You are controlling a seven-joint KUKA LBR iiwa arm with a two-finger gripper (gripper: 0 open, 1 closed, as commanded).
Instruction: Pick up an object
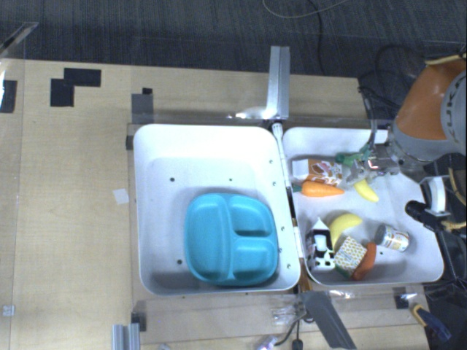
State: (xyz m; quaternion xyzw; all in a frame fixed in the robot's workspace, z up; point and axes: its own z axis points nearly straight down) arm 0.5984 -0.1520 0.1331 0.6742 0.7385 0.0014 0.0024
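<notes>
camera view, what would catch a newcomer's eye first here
Most likely the blue divided tray, lying alone in the left bin. Next, the clutter in the right bin: a carrot near the dividing wall and a yellow ball below it. The orange-banded arm reaches in over that bin's upper right corner.

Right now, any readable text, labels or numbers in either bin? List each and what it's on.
None can be read.
Printed packet at the back of the right bin: coloured print, too blurred to read.
Patterned box at the front: pattern only, no legible words.
Black-and-white item beside it: markings too small to make out.
Small can: label blurred.
Blue tray in the left bin: no markings visible.
</notes>
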